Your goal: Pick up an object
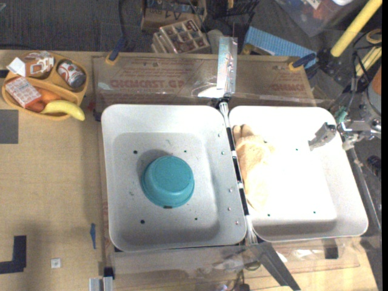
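Looking down, we spot the gripper (324,134) over the right bin's (348,223) far edge — whether it's spread or closed, we cannot tell. A teal bowl (168,180) sits upside down in the left bin (115,162) — a tan cloth (254,168) lies across from it.

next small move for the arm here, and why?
Probably shift the tool left across the right bin toward the tan cloth. The tool sits at that bin's upper right with nothing under it, while the cloth lies against the bin's left wall, nearer than the teal bowl in the left bin.
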{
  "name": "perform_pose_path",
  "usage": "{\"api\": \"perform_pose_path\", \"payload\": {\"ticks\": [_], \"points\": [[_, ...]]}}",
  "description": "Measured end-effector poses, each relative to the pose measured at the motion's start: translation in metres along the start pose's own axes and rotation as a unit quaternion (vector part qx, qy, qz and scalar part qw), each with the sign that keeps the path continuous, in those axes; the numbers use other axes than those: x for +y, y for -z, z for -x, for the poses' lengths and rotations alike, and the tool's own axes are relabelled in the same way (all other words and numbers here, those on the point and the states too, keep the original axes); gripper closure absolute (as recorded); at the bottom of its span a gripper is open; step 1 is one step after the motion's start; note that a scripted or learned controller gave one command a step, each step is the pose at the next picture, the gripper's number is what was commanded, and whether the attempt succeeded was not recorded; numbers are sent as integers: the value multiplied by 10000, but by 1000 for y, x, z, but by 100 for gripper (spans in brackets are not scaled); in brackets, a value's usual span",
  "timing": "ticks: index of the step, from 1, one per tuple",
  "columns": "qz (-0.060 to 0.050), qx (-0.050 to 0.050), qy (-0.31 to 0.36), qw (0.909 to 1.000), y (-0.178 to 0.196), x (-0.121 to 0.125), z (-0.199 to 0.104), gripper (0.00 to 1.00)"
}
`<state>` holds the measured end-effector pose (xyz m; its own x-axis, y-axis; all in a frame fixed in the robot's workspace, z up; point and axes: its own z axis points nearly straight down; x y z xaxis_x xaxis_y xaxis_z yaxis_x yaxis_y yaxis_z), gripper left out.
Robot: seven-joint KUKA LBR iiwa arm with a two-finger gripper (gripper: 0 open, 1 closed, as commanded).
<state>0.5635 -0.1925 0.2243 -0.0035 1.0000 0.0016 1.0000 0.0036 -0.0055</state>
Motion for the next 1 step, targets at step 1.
{"api": "perform_pose_path", "payload": {"ticks": [1], "points": [[-14,0,-1088,9941,-59,36,-90,0]]}}
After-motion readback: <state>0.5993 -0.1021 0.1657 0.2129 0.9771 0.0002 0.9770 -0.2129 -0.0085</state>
